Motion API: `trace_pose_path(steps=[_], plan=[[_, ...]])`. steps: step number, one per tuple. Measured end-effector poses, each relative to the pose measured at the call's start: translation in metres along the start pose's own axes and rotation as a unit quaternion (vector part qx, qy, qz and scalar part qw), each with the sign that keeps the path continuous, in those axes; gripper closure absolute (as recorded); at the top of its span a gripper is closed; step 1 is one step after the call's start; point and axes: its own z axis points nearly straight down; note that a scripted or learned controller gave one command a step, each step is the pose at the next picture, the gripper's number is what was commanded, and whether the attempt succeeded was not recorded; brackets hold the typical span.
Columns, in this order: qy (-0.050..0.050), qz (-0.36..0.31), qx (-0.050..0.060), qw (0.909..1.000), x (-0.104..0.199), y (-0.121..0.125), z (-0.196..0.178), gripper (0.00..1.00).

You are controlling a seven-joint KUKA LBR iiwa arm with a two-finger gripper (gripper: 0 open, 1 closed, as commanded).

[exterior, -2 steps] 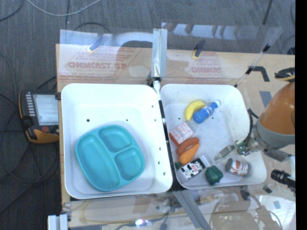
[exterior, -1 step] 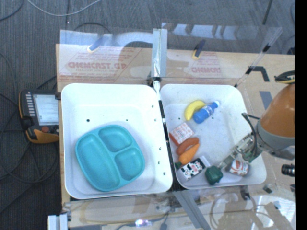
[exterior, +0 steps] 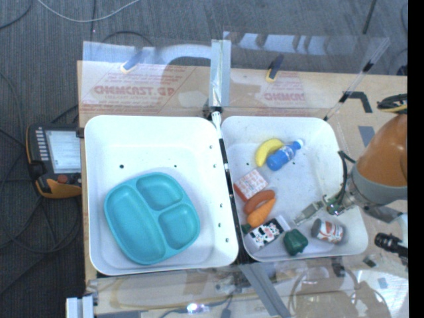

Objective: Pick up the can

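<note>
The can is small, with a red, white and grey label. It lies on its side near the front right corner of the right bin. My gripper hangs low over the bin floor, just above and slightly left of the can and very close to it. The arm's grey wrist and orange band come in from the right, over the bin's right rim. Nothing is visibly held.
The right bin also holds a yellow banana, a blue bottle, a pink packet, an orange carrot-like piece, a black-and-white box and a dark green piece just left of the can. A teal divided plate lies in the left bin.
</note>
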Motion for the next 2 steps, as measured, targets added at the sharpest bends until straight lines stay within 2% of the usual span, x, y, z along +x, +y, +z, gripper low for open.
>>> trace_pose_path(steps=[1,2], plan=[[-0.002,-0.113,0.004,0.9936,0.025,0.005,0.000,0.00],[-0.002,-0.021,0.005,0.9998,-0.005,-0.005,-0.131,0.00]])
